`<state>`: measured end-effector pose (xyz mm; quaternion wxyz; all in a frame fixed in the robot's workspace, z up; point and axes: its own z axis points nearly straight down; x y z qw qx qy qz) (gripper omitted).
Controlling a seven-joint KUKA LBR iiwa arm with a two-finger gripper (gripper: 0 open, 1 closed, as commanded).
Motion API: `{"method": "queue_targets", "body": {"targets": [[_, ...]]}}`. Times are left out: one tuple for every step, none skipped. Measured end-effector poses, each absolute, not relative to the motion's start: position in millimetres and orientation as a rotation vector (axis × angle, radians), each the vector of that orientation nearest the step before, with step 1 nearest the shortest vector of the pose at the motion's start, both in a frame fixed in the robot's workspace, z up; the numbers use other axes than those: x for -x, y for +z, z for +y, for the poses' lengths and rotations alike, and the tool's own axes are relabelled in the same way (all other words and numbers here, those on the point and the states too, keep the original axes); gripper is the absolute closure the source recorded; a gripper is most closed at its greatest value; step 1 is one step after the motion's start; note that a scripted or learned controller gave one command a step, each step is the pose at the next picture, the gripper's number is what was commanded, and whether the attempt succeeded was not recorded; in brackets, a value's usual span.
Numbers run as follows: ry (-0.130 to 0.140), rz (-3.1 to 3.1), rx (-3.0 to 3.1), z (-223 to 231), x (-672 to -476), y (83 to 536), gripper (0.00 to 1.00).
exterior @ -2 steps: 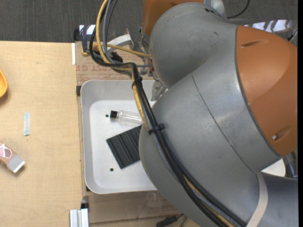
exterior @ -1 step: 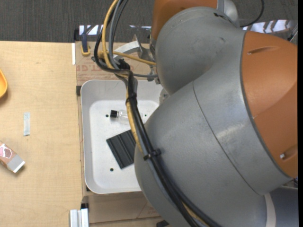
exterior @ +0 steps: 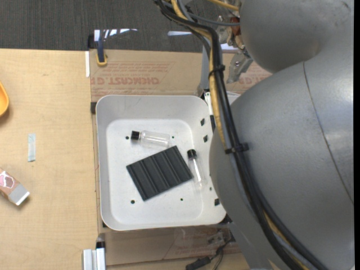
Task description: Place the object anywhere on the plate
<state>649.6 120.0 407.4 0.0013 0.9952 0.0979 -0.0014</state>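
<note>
- Black ribbed plate (exterior: 160, 172) lies bare in the white bin (exterior: 112, 207), ready to receive
- Beside the plate: capped vial (exterior: 194, 166) right, another vial (exterior: 149, 138) beyond
- Past the plate, the arm (exterior: 292, 128) hides its tool; grip state unknowable

On my feed, the bench (exterior: 45, 106) shows a tan surface left of the white bin (exterior: 104, 167). An orange object (exterior: 3, 100) pokes in at the left edge. Below it, a small grey strip (exterior: 31, 147) lies well apart from a pink-and-grey block (exterior: 12, 188) near the edge. Behind the bin I see printed cardboard (exterior: 146, 75) with a blue-and-yellow clamp (exterior: 101, 48).
</note>
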Motion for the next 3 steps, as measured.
{"method": "queue_targets", "body": {"targets": [[-0.006, 0.636, -3.073, 201, -652.9, 429, 0.0], [-0.011, 1.248, -2.88, 198, -651.2, 439, 0.0], [-0.012, 2.137, -2.301, 197, -646.7, 439, 0.0]]}}
